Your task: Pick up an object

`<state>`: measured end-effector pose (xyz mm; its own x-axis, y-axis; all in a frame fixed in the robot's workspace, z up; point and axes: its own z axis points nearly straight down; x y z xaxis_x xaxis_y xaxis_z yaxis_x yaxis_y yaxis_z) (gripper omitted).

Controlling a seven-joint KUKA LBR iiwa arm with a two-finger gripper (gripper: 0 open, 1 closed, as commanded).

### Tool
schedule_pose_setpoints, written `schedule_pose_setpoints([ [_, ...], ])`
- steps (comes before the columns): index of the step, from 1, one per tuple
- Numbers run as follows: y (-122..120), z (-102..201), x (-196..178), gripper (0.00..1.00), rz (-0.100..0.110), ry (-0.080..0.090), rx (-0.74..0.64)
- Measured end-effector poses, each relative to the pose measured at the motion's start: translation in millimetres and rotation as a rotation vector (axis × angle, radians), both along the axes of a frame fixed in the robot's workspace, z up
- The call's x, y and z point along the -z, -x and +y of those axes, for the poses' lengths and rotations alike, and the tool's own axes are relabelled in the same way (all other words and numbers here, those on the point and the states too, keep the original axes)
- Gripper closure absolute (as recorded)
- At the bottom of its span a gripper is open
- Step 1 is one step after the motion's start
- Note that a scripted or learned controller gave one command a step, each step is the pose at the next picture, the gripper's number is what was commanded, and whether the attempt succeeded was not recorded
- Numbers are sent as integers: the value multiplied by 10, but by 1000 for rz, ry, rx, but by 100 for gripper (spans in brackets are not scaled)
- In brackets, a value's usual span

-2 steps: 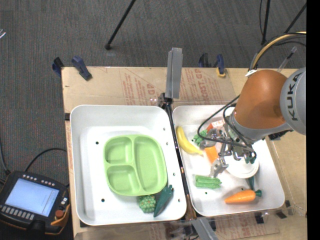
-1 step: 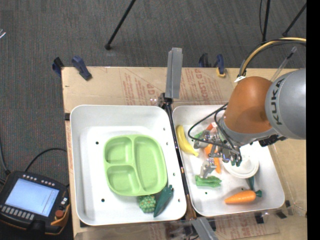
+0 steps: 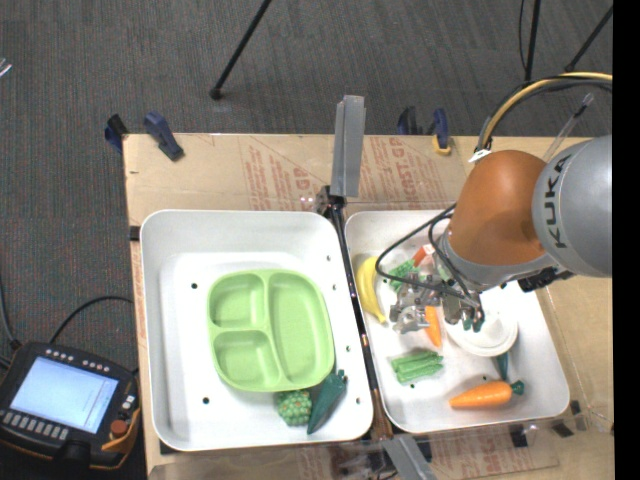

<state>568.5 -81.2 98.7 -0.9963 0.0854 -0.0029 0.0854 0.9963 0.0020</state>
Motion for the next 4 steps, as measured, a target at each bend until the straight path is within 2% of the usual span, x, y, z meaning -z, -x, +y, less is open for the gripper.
schedule_pose_setpoints([
  [1, 8, 554, -1256, 100, -10, 1, 56],
  [2, 34, 557, -1200, 0, 2, 1, 55],
  [3, 270, -329, -11, 0, 17, -1, 4],
  [4, 54, 30, 119, 0, 3, 0, 52],
])
